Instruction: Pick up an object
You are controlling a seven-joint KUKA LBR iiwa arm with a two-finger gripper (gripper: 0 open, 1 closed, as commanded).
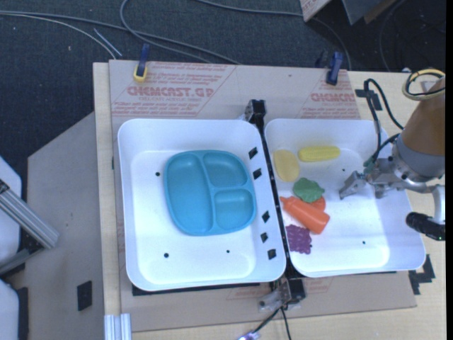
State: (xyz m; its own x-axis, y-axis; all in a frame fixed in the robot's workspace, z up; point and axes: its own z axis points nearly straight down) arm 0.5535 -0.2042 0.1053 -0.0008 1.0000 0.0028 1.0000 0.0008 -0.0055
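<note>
A: Which step is this, by your reading?

B: The approach, I'd judge. The hand point(354, 188) hangs over the right shallow white plastic bin point(400, 257), right of the toys, and nothing sits between its fingers. Whether they're spread or closed I cannot tell.

A: And the likeliest target?

B: The orange plastic carrot point(306, 213), lying in that right bin near the divider, just beside the green leafy toy point(308, 188). Its long axis runs on a slant, from upper left down to lower right, with the blunt end at lower right.

A: So the next move?

B: Travel left, turn the wrist so the fingers close across that slant, then descend. The purple grape bunch point(299, 239) just below leaves little room.
</note>
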